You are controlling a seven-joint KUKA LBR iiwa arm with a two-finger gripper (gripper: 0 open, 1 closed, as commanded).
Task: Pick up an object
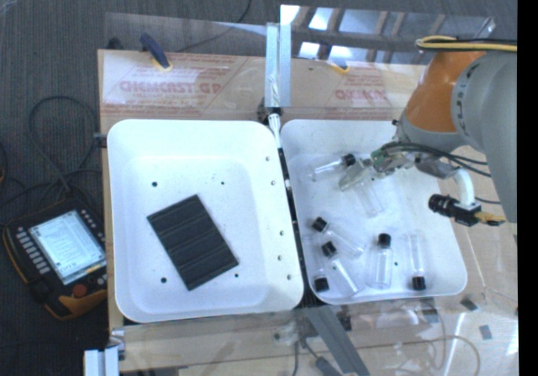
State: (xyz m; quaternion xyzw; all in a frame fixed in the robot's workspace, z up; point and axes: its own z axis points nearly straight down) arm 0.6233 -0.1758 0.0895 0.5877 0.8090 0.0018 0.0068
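Several small clear vials with black caps lie scattered in the right bin (437, 278). One vial (330, 168) lies at the bin's upper left and another (381, 262) near the front. My gripper (360, 172) hangs low over the upper middle of this bin, just right of the upper-left vial and above a clear vial (371, 198). The wrist hides what lies directly under the gripper. A flat black ribbed slab (192, 241) lies at a slant in the left bin (134, 147).
The grey arm with its orange band (437, 97) reaches in over the right bin's upper right corner, trailing cables and a black connector (450, 207). A metal bracket (276, 71) stands behind the gap between the bins. A teach pendant (59, 252) lies on the floor at left.
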